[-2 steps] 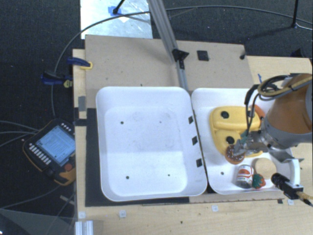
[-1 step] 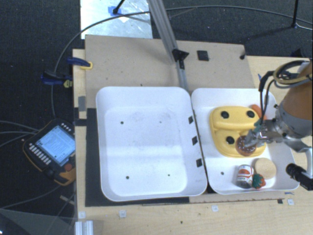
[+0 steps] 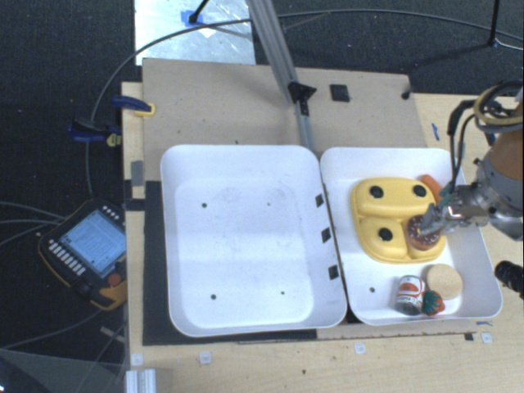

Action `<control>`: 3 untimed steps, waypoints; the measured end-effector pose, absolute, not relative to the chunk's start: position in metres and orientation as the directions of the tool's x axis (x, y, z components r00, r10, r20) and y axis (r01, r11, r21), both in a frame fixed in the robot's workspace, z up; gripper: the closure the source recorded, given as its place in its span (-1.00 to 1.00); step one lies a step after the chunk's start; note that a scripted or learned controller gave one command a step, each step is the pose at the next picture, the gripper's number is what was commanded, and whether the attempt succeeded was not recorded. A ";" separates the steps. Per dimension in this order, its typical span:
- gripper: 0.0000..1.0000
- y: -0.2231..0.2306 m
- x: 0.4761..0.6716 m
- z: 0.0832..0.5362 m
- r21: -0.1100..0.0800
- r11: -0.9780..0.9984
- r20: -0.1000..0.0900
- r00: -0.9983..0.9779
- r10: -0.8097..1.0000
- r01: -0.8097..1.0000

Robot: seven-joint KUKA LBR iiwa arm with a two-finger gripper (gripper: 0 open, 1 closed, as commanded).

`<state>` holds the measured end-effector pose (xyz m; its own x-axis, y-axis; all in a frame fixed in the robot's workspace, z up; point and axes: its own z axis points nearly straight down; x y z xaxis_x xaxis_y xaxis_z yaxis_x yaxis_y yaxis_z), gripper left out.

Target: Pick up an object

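Observation:
The right bin holds a large yellow moulded toy with dark round holes, lying near its middle. A small can with a red and white label stands by the front wall, beside a round beige disc and a small red and green piece. An orange item peeks out behind the yellow toy. My gripper reaches in from the right and sits low over the yellow toy's right edge, where a brownish round object lies under its tip.
The left bin lies beside the right one, joined by dark clips along the shared wall. A slanted metal pole rises behind the bins. A handheld pendant lies off the bench at left.

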<state>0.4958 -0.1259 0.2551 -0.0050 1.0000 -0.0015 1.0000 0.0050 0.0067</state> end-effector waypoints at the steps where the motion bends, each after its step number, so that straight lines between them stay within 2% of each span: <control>1: 1.00 -0.065 0.507 0.251 0.003 0.011 0.001 -0.011 1.000 1.000; 3: 1.00 0.043 0.515 0.225 0.000 0.010 0.002 -0.010 1.000 1.000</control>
